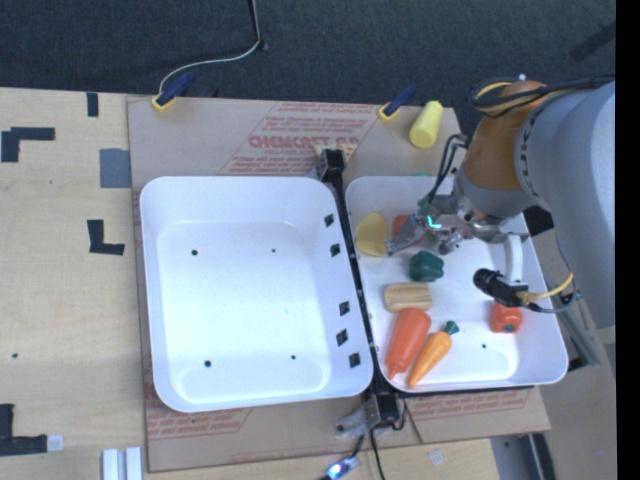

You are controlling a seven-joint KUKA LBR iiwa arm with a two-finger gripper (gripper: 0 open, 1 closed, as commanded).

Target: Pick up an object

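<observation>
The gripper (430, 230) hangs low in the right bin (540, 373), just above the dark green toy (427, 265), beside the pale yellow piece (372, 234); whether its fingertips are spread is not something I can tell from here. With the toys crowded, a descent could nudge the tan block (408, 296) or close on nothing. The green toy looks squat, perhaps with no clear long axis.

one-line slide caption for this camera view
End effector low in the right bin among toy foods, above a dark green piece; two carrots lie nearby.
</observation>
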